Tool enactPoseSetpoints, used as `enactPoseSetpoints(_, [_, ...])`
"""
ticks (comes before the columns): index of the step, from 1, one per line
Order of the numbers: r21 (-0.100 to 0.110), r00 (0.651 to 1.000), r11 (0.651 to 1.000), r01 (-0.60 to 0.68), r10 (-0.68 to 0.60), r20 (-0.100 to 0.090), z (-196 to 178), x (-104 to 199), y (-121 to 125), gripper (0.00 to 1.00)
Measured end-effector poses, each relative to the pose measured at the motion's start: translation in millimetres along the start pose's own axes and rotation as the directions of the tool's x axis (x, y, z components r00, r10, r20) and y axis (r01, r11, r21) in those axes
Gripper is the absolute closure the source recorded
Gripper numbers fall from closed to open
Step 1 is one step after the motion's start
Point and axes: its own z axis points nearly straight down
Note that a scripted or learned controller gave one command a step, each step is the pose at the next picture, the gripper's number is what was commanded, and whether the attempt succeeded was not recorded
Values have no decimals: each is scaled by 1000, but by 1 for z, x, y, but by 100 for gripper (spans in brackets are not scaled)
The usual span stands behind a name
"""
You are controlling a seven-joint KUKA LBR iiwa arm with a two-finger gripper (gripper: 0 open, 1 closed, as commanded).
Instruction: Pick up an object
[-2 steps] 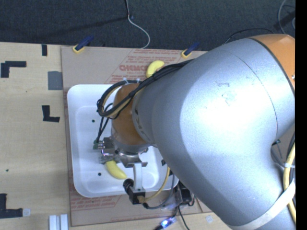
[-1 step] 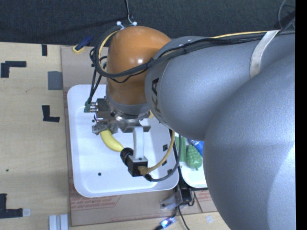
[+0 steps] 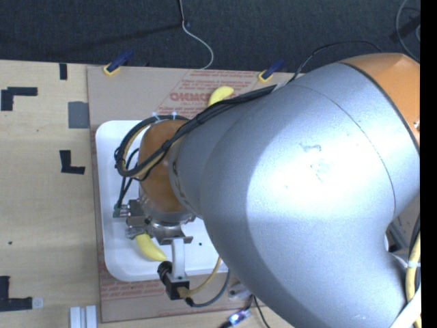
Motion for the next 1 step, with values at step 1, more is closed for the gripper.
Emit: enactPoseSetpoints(1, [-13,1000,1000,1,-1,-7,-11,2,4,100])
